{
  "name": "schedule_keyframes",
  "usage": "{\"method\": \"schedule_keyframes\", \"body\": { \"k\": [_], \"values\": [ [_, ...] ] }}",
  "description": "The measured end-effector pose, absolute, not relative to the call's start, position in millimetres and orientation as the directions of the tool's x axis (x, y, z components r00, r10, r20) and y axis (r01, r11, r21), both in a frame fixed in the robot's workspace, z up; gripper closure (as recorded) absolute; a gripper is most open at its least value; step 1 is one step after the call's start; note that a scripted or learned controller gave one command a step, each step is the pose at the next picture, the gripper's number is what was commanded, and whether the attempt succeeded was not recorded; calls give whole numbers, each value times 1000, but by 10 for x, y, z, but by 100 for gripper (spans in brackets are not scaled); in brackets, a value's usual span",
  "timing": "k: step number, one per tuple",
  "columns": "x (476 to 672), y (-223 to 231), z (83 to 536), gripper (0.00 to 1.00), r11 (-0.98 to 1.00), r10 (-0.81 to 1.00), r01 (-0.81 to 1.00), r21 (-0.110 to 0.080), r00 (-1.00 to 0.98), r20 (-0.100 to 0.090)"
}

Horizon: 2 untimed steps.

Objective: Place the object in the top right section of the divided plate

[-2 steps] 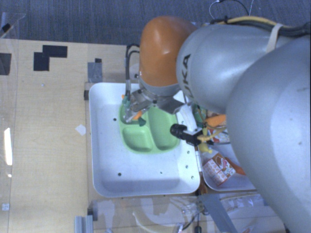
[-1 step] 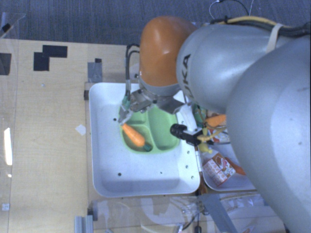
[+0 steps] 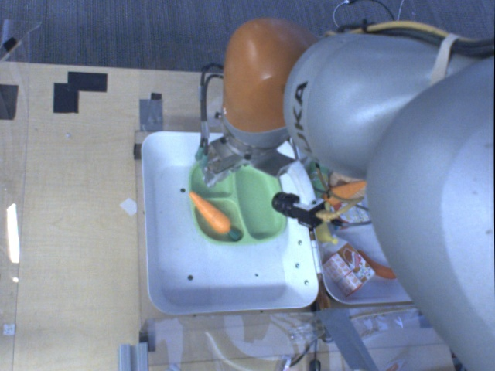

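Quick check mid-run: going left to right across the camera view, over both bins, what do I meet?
Left bin bare floor → carrot → bare right-hand section of the green plate → red-and-white packet

Arm (image 3: 387, 130): fat rounded glossy grey shells, dark KUKA lettering (image 3: 299, 103) on one joint, orange band (image 3: 259, 72) domed above the wrist. Yellow and black cables (image 3: 402, 28) run along the top, pale strap (image 3: 445, 52) around the shell. Pincer (image 3: 210, 168) is bare grey metal.
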<state>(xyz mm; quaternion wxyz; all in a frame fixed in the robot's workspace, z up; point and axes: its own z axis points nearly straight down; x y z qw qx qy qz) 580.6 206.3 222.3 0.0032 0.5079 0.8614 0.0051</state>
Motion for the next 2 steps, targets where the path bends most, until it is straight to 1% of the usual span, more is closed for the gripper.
{"method": "schedule_keyframes", "body": {
  "k": [1,2],
  "values": [
    [6384,1641,3316,100,474,880,880,9,-474,-2],
    [6241,1136,3274,100,555,832,832,6,-555,-3]
  ]
}}
